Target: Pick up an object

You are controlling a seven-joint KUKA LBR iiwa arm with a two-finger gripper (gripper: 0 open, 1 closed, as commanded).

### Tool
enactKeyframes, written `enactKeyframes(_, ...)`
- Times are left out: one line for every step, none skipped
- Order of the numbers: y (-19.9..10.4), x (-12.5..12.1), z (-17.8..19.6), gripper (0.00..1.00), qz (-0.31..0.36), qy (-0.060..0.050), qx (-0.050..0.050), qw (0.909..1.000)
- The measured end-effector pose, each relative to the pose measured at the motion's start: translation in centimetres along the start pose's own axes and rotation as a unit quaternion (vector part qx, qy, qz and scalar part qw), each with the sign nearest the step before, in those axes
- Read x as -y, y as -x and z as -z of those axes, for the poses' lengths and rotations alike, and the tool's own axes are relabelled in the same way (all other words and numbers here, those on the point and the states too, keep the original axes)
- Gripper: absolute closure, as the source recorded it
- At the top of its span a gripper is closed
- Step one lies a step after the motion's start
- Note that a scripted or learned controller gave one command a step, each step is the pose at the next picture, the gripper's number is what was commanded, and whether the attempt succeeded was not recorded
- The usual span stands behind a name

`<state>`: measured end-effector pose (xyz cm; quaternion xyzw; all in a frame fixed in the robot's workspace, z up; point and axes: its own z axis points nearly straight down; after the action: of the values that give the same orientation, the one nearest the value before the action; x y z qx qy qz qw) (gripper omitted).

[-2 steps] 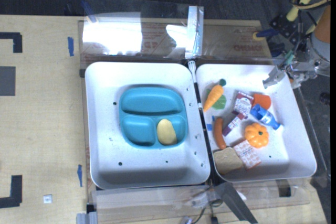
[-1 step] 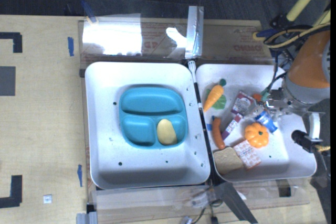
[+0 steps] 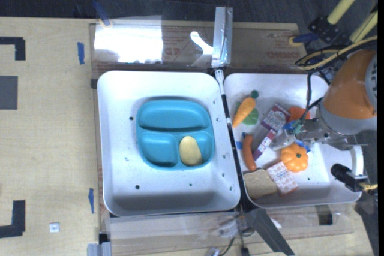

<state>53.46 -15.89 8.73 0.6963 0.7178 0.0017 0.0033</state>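
The right bin (image 3: 271,78) holds several toy foods. Among them are a carrot (image 3: 244,111), a purple snack packet (image 3: 275,119), an orange pumpkin (image 3: 294,159), a red-orange sausage (image 3: 248,153), a bread slice (image 3: 258,183) and a small red-and-white packet (image 3: 282,178). My gripper (image 3: 300,130) reaches in from the right. It hangs low over the middle of this bin, just above the pumpkin and beside the purple packet. The wrist hides what lies under it, so I see nothing held.
The left bin (image 3: 114,93) carries a blue divided plate (image 3: 157,118) with a yellow egg-shaped piece (image 3: 190,150) in its lower right compartment. A clear panel and a metal post (image 3: 221,36) stand behind the bins. Cables (image 3: 318,51) hang at the right.
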Motion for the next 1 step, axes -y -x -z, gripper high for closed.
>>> enactKeyframes(0.06,-0.17,1.15,1.00,-0.001,0.003,0.001,1.0000)
